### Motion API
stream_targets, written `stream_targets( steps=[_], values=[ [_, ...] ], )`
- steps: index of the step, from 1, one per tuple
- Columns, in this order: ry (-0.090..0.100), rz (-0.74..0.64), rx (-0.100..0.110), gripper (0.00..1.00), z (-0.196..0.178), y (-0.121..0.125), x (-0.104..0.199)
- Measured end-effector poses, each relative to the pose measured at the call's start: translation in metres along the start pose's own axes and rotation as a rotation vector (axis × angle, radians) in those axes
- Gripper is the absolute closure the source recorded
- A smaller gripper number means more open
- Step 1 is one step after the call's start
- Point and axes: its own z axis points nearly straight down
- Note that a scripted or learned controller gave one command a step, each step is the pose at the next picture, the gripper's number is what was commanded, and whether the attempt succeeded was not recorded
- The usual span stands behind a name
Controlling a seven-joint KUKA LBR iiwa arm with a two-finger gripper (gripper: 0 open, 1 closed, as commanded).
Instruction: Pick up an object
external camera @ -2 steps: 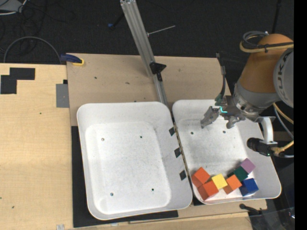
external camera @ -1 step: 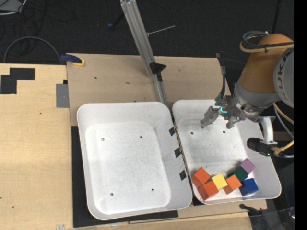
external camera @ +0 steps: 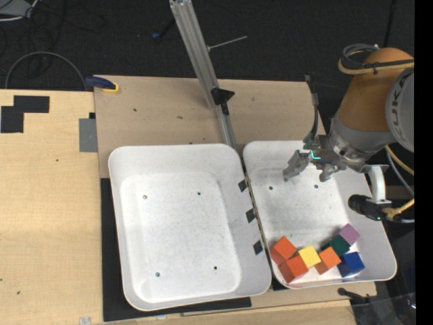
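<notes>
Two bins | right bin [external camera: 298, 202]: coloured blocks [external camera: 316, 254] at near edge

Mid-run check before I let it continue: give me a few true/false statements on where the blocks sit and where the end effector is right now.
1. All the blocks sit in the right bin. True.
2. The end effector is over the left bin. False: it is over the far part of the right bin.
3. The blocks are clustered at the right bin's near edge. True.
4. The yellow block lies apart from the others, in the left bin. False: it lies among the orange blocks in the right bin.
5. A block is between the end effector's fingers. False: nothing is there; the blocks lie nearer the camera.
</notes>
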Motion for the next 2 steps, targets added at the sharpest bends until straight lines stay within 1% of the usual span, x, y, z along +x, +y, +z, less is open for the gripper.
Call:
stream_targets(
  steps=[2],
  values=[
    [0.0,0.001,0.0,0.0,0.0,0.0,-0.0001]
  ],
)
